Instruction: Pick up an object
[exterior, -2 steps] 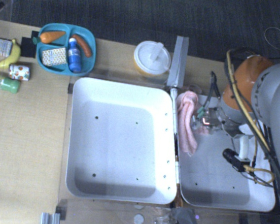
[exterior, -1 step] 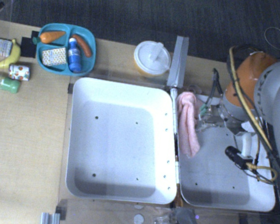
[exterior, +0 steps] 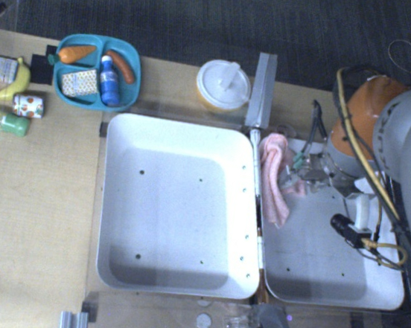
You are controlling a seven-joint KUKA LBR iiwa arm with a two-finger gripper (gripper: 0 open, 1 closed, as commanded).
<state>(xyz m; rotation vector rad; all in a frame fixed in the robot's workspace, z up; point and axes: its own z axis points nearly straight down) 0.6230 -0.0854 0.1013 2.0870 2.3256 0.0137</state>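
**Gripper closing in on the pink cloth**

Gripper [exterior: 299, 173] down low in the right bin [exterior: 325, 280], upper part of the frame, right of centre, and the target has to be the pink cloth [exterior: 273, 177]. That cloth is draped along the bin's left wall, hard against the divide between the two bins, with its long axis running top to bottom in the frame. It lies just to the left of the gripper, touching it or very nearly; the metal parts blur into the folds, so contact is too close to call. Whether the fingers are open or closed, I cannot tell; the wrist clutter and cables hide that, and nothing is plainly held between them.

My read: the coming move turns on a short reach leftward, with the grasp set across the cloth's narrow width rather than along its length. The bin wall right behind the cloth is the thing in the way, leaving little room on that side.

Elsewhere, the left bin [exterior: 169, 267] sits alongside. Up on the worktop [exterior: 34, 212], a blue divided tray [exterior: 98, 70] of toy food, a white lidded cup [exterior: 224, 85], and small toys at far left, all well apart from the action.
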